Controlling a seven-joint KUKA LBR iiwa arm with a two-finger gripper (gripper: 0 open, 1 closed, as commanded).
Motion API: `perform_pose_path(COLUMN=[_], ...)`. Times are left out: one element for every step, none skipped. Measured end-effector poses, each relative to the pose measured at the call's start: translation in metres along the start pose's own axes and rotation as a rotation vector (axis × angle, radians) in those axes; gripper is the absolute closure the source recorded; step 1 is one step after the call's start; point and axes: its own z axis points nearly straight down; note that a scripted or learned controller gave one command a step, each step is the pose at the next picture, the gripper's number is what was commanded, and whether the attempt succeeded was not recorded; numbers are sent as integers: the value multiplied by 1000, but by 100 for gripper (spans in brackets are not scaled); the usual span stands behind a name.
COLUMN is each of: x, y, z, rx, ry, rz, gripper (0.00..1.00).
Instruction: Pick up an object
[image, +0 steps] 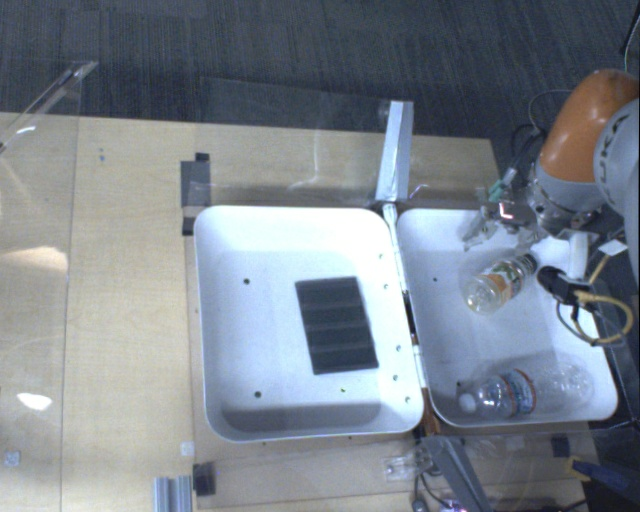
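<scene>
Where the gripper (497, 212) hangs, its state untellable, a clear bottle (497, 284) is found just nearer, angled far-right.

The arm (598, 140) is grey with a rounded, glossy orange band above the wrist. Black cables loop beside the wrist, one ending in a yellowish loop. The gripper (497, 215) is pale metal with small dark fittings.
</scene>
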Motion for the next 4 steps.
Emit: perform_pose_path(x=[-28, -26, -24, -24], y=[-21, -63, -60, -60], z=[54, 52, 39, 39], rx=[-1, -4, -13, -13], ry=[0, 0, 0, 0], rz=[-166, -379, -379, -379], gripper=[0, 0, 100, 0])
